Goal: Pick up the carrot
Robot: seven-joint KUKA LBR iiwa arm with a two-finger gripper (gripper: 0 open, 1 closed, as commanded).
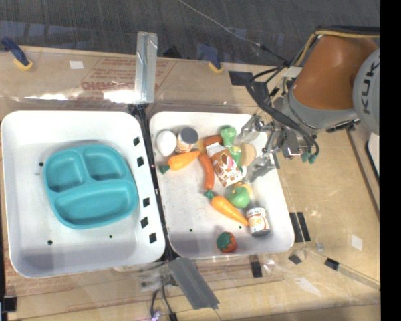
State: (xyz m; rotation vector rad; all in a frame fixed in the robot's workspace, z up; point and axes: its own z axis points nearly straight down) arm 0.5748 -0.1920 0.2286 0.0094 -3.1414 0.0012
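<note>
Approach step, I judge: the two-finger metal gripper (259,151), fingers apart and empty, hovers over the right white plastic bin (187,236), needing to descend onto the orange toy carrot (228,208) lying below it.

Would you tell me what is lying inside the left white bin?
Inside the left bin lies a teal divided plate with three compartments, nothing visible in them. Whatever sits beneath the plate is covered and cannot be seen.
</note>
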